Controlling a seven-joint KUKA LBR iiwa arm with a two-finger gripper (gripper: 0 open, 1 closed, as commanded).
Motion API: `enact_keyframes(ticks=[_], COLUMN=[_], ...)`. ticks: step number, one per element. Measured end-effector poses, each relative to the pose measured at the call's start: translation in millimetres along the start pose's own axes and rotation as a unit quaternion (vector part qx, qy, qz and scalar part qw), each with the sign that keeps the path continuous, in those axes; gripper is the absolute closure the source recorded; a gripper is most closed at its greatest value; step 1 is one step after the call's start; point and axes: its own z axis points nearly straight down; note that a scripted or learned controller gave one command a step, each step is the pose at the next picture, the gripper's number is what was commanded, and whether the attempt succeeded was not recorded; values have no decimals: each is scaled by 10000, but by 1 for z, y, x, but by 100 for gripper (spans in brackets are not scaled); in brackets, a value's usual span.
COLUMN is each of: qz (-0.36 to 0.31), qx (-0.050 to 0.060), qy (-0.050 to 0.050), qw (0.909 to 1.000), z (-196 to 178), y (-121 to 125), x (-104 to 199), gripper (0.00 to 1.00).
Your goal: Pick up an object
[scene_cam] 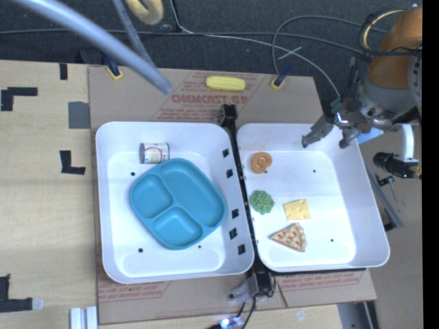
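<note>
Hovering tool (330,134), fingers apart, nothing held, above right bin (363,204) far rim; descend straight over donut (260,162), clear of broccoli (261,201).

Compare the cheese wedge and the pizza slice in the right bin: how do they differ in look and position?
The cheese wedge is plain pale yellow; the pizza slice is tan with red-orange topping spots. The cheese wedge looks blocky and roughly square; the pizza slice is triangular. The cheese wedge lies farther up the right bin; the pizza slice lies just below it, nearer the front rim. Both are small toy foods lying flat and apart.
</note>
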Motion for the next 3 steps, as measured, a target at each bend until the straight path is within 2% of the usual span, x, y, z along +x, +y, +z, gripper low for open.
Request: enact_keyframes(ticks=[1,2,3], qz=[2,-3,-10], qx=[12,12,-9], qy=[2,6,2], qw=[10000,10000,10000], z=[60,119,105], y=[2,-8,-6], x=[-8,-3,-3], gripper=[0,0,100])
